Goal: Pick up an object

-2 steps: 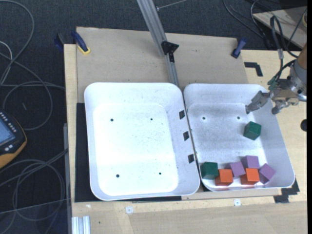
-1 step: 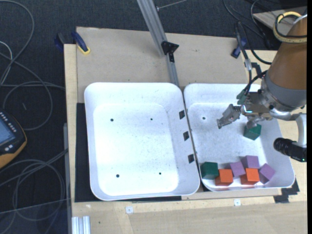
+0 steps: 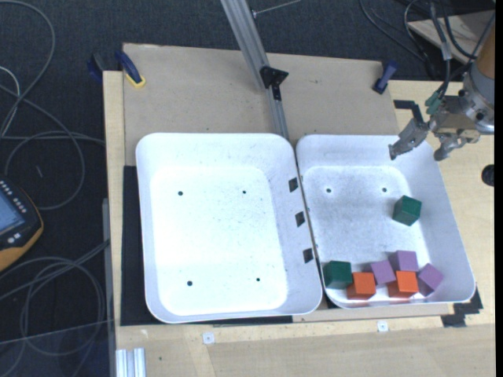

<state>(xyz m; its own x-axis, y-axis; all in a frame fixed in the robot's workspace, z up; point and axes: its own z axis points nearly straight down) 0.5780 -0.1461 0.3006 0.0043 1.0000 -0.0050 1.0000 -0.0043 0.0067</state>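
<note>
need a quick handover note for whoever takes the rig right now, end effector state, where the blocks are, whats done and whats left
End effector: open, holding nothing, above the far right corner of the right bin.
Blocks, all in the right bin: a lone green block mid-bin; along the near edge, a second green block, two orange blocks and three purple blocks.
Left bin: no blocks.
Done: nothing picked yet.
Left: descend, grasp a block, lift. The lone green block looks easiest, standing apart from the rest.
</note>
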